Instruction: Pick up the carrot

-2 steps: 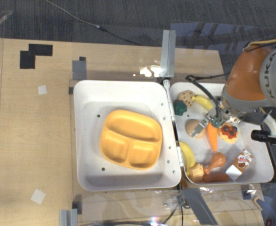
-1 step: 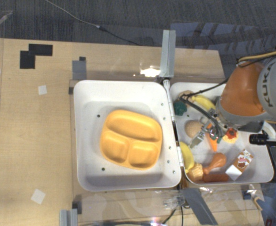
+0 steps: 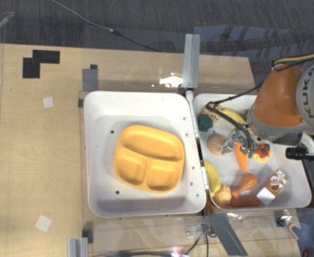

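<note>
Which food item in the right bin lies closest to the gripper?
The orange tapered carrot, directly under the gripper. The beige round potato and brown drumstick lie farther off.

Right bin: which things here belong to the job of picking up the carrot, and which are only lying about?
For the job:
carrot
gripper, just above the carrot's top

Lying about:
banana
teal piece
beige ball
drumstick
small carton
yellow tray, in the left bin
</note>
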